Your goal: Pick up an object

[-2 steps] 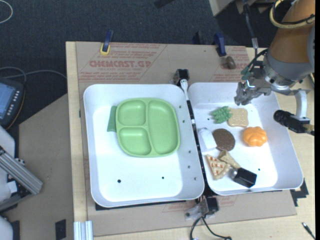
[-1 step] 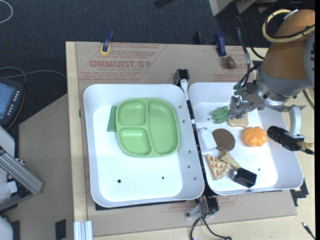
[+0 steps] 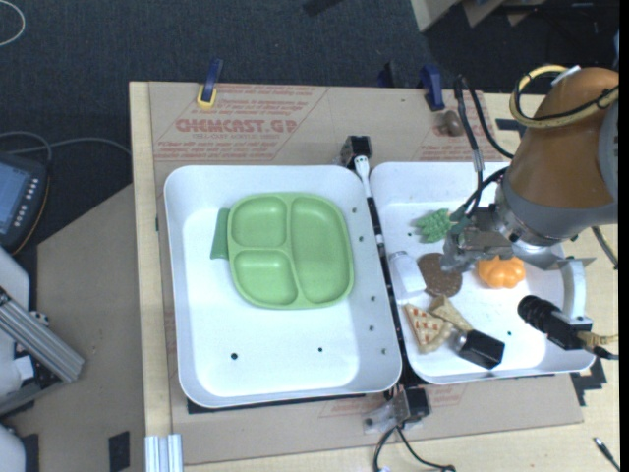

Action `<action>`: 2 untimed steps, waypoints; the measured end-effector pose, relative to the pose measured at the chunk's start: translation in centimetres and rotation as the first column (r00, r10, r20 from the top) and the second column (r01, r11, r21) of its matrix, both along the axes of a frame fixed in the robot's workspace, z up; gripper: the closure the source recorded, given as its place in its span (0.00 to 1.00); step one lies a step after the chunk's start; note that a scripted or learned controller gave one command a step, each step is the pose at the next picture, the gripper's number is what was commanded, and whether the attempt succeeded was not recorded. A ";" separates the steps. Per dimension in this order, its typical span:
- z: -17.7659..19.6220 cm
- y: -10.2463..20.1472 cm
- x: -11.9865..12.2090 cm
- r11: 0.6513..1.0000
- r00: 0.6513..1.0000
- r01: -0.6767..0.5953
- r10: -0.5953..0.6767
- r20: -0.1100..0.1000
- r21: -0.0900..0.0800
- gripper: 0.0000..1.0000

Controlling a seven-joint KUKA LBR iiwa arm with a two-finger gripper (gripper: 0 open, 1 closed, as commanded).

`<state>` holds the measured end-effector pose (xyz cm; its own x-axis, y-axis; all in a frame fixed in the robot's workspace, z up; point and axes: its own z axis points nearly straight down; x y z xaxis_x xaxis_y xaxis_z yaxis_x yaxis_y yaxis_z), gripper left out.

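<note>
Tabletop (image 3: 285, 126) with two white bins; the pincer sits low in the right one, among small toys.

The tabletop is a brown board over dark floor. The left bin (image 3: 197, 342) carries a green divided tray (image 3: 291, 248). The right bin (image 3: 550, 357), taken here as the landmark, has the grey and orange arm (image 3: 570, 155) reaching over its far right part. The pincer (image 3: 462, 255) hangs near the bin's middle; whether it is spread or pressed together I cannot tell. Inside the bin, an orange pumpkin-like toy (image 3: 500, 271) lies just beside the pincer toward the bin's right wall, and a brown oval piece (image 3: 439, 274) lies just beside it toward the near left, seemingly the closest target. A green leafy toy (image 3: 432, 226) lies toward the far wall, a waffle-like wedge (image 3: 427, 326) and a black block (image 3: 480, 347) toward the near wall.
</note>
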<state>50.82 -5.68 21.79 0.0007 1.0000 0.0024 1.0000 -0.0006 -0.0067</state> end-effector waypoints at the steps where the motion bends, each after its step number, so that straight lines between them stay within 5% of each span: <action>1: 1.7 0.3 -1.9 1.000 1.000 0.000 0.000 0.004 0.000 1.00; 2: 0.3 0.1 -2.9 1.000 1.000 0.001 -0.001 0.002 -0.001 1.00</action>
